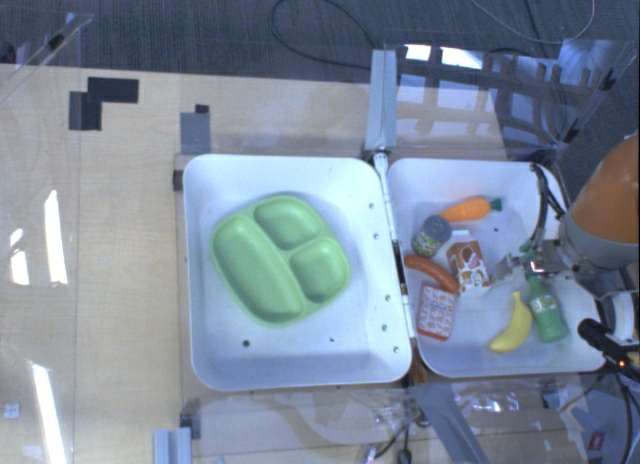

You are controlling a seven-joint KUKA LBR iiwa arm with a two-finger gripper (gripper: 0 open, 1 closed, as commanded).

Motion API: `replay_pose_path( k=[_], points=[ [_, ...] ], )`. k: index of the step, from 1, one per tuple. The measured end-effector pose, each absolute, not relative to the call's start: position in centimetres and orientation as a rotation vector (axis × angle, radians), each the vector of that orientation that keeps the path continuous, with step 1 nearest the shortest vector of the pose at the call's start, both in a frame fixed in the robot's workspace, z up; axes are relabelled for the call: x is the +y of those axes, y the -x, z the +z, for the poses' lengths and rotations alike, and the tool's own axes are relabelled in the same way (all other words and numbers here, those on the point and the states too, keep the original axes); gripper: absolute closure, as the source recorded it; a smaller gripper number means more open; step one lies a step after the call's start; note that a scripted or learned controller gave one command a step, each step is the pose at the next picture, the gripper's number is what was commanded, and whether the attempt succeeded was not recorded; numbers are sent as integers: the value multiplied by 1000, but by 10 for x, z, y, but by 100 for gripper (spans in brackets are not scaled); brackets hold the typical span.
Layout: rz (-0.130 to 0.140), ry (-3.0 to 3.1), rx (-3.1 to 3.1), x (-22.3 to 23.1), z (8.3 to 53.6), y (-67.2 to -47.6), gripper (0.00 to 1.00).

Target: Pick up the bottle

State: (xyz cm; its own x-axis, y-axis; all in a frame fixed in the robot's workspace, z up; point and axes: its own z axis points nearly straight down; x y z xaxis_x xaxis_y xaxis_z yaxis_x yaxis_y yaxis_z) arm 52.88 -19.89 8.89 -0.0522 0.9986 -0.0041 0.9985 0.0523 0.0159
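The bottle [548, 316] is small and green and lies in the right bin [470, 359], close to its right wall, with its cap pointing toward the back. My gripper [534, 264] hangs just above the cap end, at the tip of the grey arm with the orange band [610, 202]. The arm's body hides part of the gripper, so I cannot make out whether it touches the bottle.
A yellow banana [513, 325] lies right beside the bottle on its left. Further left are a small carton [467, 264], a sausage [430, 272], a red packet [437, 312], a can [432, 236] and a carrot [470, 210]. The left bin [300, 367] holds a green divided plate [280, 257].
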Motion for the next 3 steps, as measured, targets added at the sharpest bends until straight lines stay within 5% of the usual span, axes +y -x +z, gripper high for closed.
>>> replay_pose_path(
  k=[1, 3],
  points=[
    [11, -2119, 2306, -203, 87, -612, 0],
    [14, -2047, 2363, -206, 89, -494, 0]
  ],
)
